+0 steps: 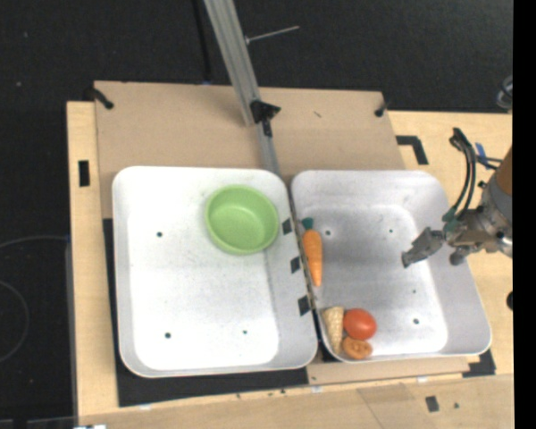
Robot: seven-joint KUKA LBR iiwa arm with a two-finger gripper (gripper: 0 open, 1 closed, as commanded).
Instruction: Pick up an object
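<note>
Carrot is my fixed point here: an orange one with a little green top, lying lengthwise along the left wall of the right bin, tip pointing toward the front of the bench. Nothing is touching it. Toward the front from the carrot, in the same bin's front-left corner, three more pieces sit bunched together: a red tomato, a pale yellowish piece just to its left and touching the bin wall, and a small orange-brown piece right below the tomato, against the front rim.

Well to the right of the carrot, across the bare white floor of that bin, the gripper hangs over the bin's right side. A single grey finger pokes out to the left toward the carrot; from where I stand I can't tell whether the jaws are apart or together, and I see nothing between them. The arm behind it runs off the right side, with dark cables looping above the wrist.

To the left of the carrot, across the seam where the two bins meet, the left bin holds a green bowl, upright, near its back-right corner.
</note>
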